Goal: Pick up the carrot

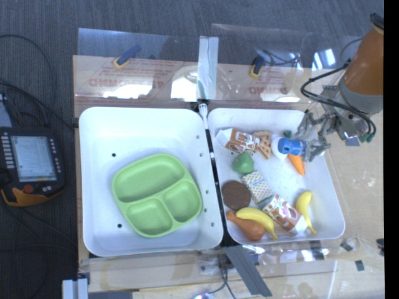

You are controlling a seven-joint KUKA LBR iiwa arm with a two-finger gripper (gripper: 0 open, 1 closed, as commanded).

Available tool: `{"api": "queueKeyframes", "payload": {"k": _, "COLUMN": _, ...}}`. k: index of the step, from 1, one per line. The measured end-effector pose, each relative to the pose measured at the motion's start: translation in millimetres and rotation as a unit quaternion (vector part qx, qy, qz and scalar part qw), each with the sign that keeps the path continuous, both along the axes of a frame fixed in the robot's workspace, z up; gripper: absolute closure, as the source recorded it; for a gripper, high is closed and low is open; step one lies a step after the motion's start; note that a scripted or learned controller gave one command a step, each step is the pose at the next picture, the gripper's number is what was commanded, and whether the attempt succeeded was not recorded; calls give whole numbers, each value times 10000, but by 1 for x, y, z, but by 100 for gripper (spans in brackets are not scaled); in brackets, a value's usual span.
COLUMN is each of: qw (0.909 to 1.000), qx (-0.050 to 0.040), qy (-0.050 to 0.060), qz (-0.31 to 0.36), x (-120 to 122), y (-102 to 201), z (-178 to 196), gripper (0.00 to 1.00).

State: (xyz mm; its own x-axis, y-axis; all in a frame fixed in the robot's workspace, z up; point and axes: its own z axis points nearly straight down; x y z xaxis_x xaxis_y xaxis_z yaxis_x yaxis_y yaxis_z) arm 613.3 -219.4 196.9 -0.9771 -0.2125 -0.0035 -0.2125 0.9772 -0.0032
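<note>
Two shallow white bins sit side by side on the desk (358, 179). The left bin (100, 136) holds a green divided plate (157, 194) with three compartments, lying toward its lower middle. The right bin (324, 198) is crowded: the carrot (297, 163) lies in its upper right part, orange with its tip pointing down and right, touching a blue-and-white item (288, 146) just above it. Left of those are a snack packet (241, 142) and a cracker (264, 145), then a green round fruit (243, 163), a dark brown cookie (235, 194), a patterned wrapper (255, 184), two bananas (257, 217) (305, 207), a small carton (283, 213) and an orange-brown piece (248, 227) at the bottom edge. The gripper (317, 136) hangs at the bin's upper right rim, just right of the carrot; its fingers look spread with nothing between them, though cables blur the outline. The arm (366, 64) is cut off by the frame's right side.
</note>
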Motion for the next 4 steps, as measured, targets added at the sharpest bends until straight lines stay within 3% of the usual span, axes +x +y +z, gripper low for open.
{"api": "queueKeyframes", "payload": {"k": 1, "qw": 9973, "qx": 8, "qy": -8, "qz": -728, "x": -82, "y": 21, "z": 41, "gripper": 100}}
{"api": "queueKeyframes", "payload": {"k": 4, "qw": 9973, "qx": -13, "qy": -36, "qz": -730, "x": -79, "y": 21, "z": 68, "gripper": 100}}
